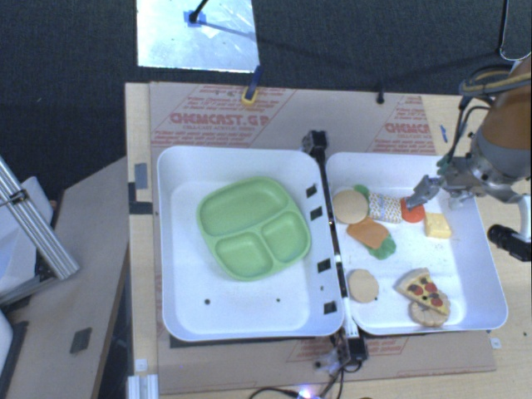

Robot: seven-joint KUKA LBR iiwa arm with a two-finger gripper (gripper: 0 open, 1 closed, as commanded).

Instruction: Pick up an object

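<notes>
Two bins sit side by side on the bench: the left bin (179, 306) holds a divided tray (253, 227) near its middle. In the right bin (490, 302), a burger (350, 205) lies far left, a carrot (371, 236) just nearer, a cheese wedge (437, 225) right of it. A cookie (362, 285) and a pizza slice (424, 295) lie nearest, the pizza slice rightmost.

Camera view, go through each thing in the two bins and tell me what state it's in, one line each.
Green tray: flat in the left bin, compartments bare.
Burger: lying in the right bin.
Carrot: lying flat.
Cookie: lying flat.
Pizza slice: lying flat near the front rim.
Cheese: resting free.
Red piece: right at the gripper, grasp unclear.
</notes>
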